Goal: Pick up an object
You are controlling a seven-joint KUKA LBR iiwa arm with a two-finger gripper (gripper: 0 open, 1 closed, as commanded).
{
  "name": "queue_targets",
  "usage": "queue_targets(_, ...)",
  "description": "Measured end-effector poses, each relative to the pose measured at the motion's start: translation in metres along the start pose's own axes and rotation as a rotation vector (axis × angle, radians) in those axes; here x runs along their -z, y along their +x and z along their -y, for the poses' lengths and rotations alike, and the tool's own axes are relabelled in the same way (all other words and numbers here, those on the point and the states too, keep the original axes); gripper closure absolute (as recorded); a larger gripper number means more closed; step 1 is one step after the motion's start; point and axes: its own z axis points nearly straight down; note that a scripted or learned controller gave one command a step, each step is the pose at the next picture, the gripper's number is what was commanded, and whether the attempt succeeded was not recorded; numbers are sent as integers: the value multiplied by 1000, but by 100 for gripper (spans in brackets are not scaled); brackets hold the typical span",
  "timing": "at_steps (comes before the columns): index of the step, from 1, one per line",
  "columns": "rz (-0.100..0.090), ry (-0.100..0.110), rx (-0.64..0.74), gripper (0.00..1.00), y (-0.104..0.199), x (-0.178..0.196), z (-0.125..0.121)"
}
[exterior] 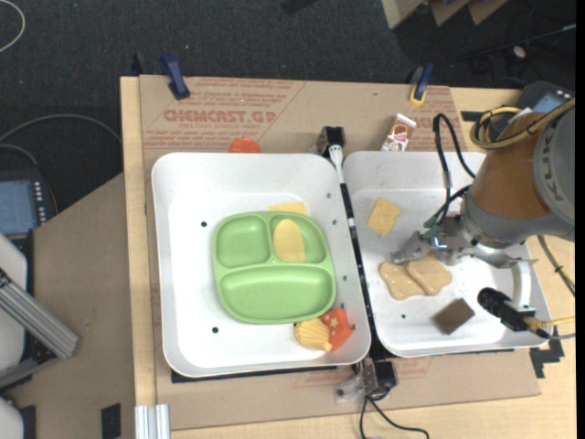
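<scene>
In the right bin lie a yellow square cracker, two tan toast-shaped pieces side by side, and a dark brown square block. My gripper hangs low in this bin, just above the tan pieces and to the right of the cracker. The grey arm with its orange band reaches in from the right. Nothing is seen held in the gripper.
The left bin holds a green divided plate with a pale yellow piece in one compartment. A yellow piece and a red piece lie at its front. A small carton sits behind the bins. Cables loop near the arm.
</scene>
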Motion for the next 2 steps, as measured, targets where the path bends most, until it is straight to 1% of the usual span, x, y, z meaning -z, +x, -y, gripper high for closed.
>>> queue_targets(1, 4, -9, 4, 0, 33, 6, 34)
queue_targets(2, 4, -11, 3, 0, 40, 6, 61)
